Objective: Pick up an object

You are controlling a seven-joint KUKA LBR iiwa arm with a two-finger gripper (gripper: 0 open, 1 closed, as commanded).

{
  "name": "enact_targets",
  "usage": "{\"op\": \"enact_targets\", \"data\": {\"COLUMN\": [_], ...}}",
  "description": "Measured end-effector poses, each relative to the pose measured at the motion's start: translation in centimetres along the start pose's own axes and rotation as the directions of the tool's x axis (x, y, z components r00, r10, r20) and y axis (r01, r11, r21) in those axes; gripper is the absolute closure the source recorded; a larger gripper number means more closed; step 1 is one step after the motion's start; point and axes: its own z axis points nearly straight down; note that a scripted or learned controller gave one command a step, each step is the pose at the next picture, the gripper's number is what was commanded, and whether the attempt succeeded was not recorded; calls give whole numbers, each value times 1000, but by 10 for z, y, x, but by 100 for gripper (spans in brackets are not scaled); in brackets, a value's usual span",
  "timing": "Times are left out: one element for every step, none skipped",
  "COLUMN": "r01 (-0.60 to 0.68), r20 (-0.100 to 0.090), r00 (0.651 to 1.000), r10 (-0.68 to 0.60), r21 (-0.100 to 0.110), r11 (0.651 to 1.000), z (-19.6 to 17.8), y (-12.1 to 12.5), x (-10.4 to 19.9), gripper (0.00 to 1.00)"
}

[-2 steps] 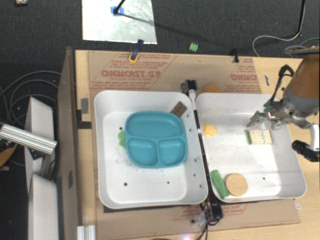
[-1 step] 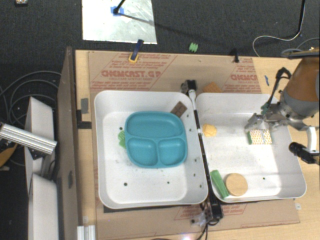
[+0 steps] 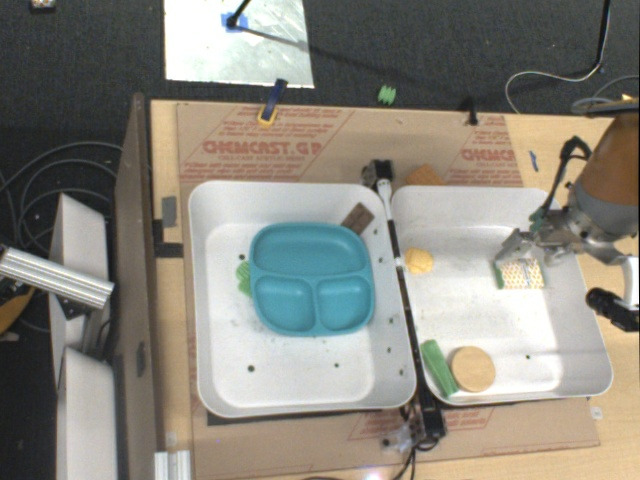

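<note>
My gripper (image 3: 527, 249) hangs over the right side of the right bin (image 3: 560, 208), at the end of the grey arm with its orange band (image 3: 612, 173). Directly below it lies a small tan checkered piece (image 3: 522, 275), with a thin green stick (image 3: 497, 274) at its left. I cannot tell whether the gripper touches either. A small yellow lump (image 3: 420, 261) rests by the bin's left wall. A round tan disc (image 3: 473, 368) and a green block (image 3: 436, 367) lie side by side at the front left corner.
The left bin (image 3: 215, 298) holds a blue divided tray (image 3: 312, 278), a green piece (image 3: 243, 276) peeking from under its left edge, and a brown block (image 3: 357, 217) at its far right corner. A ridge (image 3: 396, 268) separates the bins.
</note>
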Motion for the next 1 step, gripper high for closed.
{"op": "enact_targets", "data": {"r01": [1], "r20": [0], "r00": [1000], "r10": [-1], "r21": [2], "r11": [1000], "z": [28], "y": [0], "x": [0], "gripper": [0]}}
